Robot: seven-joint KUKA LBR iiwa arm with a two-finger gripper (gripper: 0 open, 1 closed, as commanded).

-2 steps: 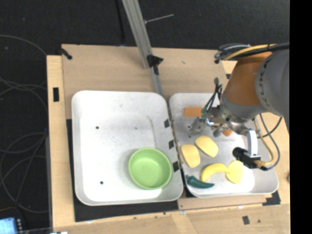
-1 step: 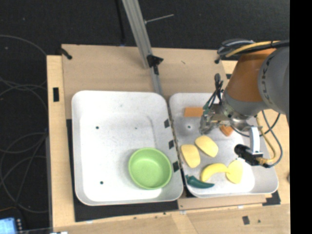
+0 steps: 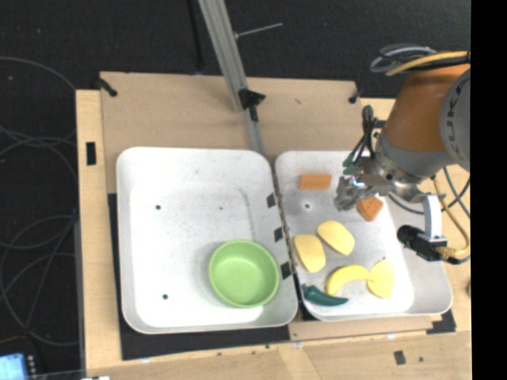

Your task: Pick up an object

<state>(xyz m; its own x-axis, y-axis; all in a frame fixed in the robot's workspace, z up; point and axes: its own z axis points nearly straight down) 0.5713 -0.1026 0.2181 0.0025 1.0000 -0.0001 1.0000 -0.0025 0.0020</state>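
My gripper [image 3: 346,196] hangs over the upper middle of the right bin [image 3: 428,299], under the arm's orange band. A small orange chunk [image 3: 370,208] sits just right of it, touching or very close; I cannot tell which. An orange block [image 3: 314,182] lies to the gripper's left near the bin's back wall. Below the gripper lie two yellow oval pieces [image 3: 336,237] [image 3: 310,252], a yellow banana [image 3: 348,278], a yellow wedge [image 3: 381,279] and a dark green pepper-like piece [image 3: 323,295].
The left bin [image 3: 158,188] holds a green bowl [image 3: 243,272] near its front right corner. A grey metal pole [image 3: 226,46] slants down to the bins' shared back edge. A black fitting and cables [image 3: 424,244] hang off the arm at the right.
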